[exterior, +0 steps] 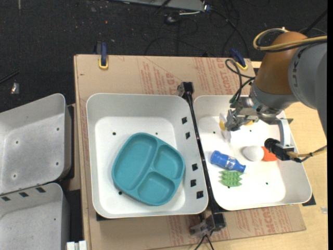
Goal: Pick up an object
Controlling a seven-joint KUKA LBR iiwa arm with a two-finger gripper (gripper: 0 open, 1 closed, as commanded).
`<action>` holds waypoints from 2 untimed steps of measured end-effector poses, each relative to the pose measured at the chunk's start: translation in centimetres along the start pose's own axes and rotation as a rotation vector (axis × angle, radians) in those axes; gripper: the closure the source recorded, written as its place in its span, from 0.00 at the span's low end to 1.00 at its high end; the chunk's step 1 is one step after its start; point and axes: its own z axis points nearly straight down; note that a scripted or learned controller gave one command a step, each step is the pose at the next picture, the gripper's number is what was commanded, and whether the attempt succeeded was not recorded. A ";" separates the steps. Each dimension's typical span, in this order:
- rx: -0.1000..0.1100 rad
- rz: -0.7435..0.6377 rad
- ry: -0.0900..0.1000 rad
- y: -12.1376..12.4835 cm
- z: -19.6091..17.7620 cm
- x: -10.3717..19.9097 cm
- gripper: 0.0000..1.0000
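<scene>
My hand is low in the right bin; I cannot tell its grip. A blue bottle lies near it.

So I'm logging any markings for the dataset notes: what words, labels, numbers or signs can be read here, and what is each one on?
Red printed lettering runs in rows across the brown board under the bins; it appears upside down or mirrored and too faint to read.
The blue bottle has a pale label patch, too small to read.
Part of large dark letters shows on the arm's grey casing; it is cut off and cannot be read.
</scene>
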 end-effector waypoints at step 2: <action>-0.002 -0.007 0.000 1.8 -11.8 0.3 1.00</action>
